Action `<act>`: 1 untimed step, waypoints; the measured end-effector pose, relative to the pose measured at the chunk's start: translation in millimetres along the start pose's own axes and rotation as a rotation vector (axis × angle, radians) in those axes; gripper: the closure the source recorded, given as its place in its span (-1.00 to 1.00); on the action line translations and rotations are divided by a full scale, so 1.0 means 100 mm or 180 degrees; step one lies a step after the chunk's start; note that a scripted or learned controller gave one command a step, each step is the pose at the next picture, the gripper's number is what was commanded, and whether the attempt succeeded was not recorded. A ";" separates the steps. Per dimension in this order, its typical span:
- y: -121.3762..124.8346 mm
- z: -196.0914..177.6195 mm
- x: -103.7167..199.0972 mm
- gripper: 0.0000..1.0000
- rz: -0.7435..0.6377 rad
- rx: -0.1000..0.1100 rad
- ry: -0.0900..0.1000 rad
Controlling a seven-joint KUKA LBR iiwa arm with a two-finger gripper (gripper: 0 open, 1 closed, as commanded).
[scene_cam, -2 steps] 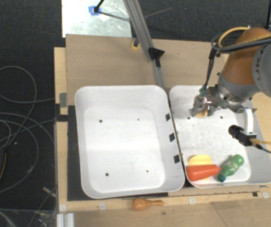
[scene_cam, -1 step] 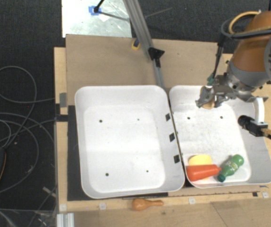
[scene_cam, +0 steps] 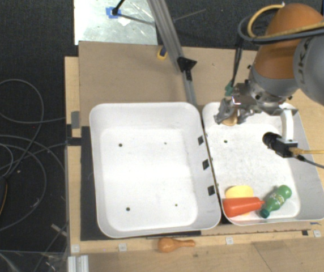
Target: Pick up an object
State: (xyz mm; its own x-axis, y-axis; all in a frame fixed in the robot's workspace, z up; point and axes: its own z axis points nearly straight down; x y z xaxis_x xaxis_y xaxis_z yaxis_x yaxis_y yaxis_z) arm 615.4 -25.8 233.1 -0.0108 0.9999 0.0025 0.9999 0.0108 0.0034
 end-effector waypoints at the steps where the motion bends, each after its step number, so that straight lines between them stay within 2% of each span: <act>1: 0.11 -0.10 0.57 1.00 -0.0001 0.0000 0.0001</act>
State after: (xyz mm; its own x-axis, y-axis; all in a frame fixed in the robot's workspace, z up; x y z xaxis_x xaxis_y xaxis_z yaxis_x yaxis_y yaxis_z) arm 625.3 31.2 243.1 -0.0112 0.9999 0.0029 0.9999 0.0112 0.0035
